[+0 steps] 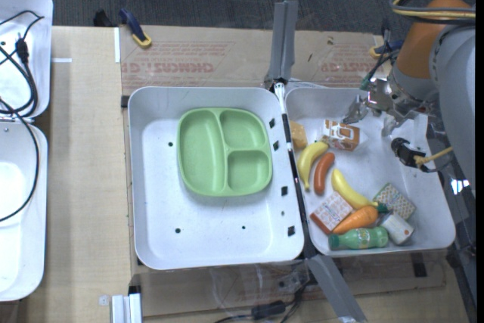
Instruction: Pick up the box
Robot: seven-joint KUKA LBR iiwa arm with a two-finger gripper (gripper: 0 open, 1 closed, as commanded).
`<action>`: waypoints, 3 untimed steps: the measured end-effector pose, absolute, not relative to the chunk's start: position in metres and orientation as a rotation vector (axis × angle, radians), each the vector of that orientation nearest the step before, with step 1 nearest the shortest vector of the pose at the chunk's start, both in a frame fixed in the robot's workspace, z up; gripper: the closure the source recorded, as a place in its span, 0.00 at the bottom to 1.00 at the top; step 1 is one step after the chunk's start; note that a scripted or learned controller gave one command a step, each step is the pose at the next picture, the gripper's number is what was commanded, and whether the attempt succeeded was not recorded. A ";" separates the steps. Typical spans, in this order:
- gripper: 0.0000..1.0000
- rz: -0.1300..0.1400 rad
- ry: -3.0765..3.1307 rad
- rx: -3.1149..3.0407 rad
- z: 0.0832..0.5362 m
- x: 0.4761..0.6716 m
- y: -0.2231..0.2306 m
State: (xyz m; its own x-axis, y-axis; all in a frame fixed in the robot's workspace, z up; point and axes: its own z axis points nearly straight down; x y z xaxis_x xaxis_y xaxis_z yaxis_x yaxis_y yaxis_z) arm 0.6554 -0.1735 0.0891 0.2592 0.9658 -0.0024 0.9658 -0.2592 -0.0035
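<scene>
Though arm (442, 64) looms near, box (342, 135) unobscured.

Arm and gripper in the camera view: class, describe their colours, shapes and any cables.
The arm is rounded and grey, with an orange band above the wrist. Yellow and black cables loop over it. The gripper is a small metallic two-finger unit.

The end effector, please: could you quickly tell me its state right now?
End effector: open, holding nothing, hovering over the right bin just right of the box.
</scene>
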 end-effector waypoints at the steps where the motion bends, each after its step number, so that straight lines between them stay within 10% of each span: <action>1: 0.00 0.007 -1.862 -2.528 0.089 0.657 -0.114; 2: 0.00 0.010 -1.562 -2.723 0.189 0.598 -0.122; 3: 0.00 -0.020 -1.430 -2.809 0.114 0.603 -0.163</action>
